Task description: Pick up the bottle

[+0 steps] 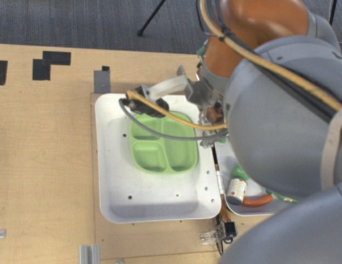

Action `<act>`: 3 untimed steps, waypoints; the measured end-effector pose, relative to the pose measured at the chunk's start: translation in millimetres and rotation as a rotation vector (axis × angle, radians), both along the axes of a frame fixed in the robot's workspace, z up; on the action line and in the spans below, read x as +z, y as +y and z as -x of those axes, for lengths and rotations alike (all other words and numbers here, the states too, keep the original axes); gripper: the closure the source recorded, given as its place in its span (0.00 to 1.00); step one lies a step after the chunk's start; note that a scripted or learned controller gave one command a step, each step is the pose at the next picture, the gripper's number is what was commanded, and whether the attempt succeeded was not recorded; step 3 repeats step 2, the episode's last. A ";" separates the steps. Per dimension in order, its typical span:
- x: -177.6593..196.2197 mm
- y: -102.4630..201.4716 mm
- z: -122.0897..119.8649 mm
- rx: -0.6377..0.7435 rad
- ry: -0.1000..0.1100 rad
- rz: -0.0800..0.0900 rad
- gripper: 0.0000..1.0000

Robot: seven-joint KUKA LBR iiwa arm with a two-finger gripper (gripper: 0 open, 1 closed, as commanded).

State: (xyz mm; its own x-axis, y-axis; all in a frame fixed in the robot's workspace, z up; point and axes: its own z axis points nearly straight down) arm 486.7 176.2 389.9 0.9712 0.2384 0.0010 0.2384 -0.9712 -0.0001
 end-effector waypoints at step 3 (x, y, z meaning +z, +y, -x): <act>116.0 -23.6 0.1 0.055 -0.001 0.001 1.00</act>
